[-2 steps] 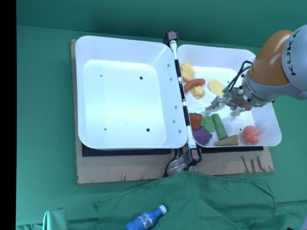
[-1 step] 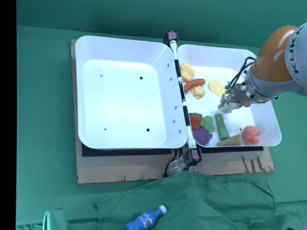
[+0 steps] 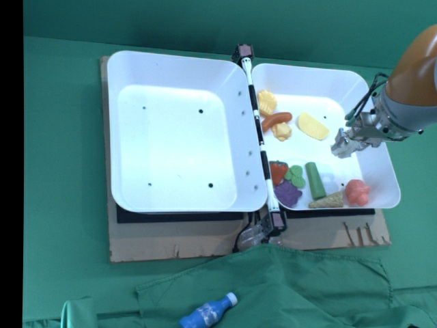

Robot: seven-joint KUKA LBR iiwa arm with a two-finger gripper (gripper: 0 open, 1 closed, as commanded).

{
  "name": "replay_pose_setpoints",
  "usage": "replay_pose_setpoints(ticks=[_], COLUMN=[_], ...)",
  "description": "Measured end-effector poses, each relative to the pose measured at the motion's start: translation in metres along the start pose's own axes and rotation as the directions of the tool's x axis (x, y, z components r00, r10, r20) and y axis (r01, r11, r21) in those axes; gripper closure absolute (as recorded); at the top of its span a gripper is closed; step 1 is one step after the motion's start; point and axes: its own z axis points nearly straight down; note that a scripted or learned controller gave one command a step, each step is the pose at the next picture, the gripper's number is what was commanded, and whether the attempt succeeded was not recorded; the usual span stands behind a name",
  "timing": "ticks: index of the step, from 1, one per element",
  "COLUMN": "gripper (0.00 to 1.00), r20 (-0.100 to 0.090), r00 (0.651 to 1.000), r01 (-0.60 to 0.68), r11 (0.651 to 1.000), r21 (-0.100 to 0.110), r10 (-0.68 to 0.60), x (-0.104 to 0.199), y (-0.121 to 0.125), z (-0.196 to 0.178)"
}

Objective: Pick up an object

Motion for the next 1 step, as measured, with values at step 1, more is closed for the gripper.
replay_pose_setpoints(ticks=[1], gripper=[1.0], r20=[-0.005], r00=[1.0], r01=[0.0], r11=[1.0], r21=[0.008], r10=[0.0], x=[0.0035], y=[-0.0498], z=[-0.0134])
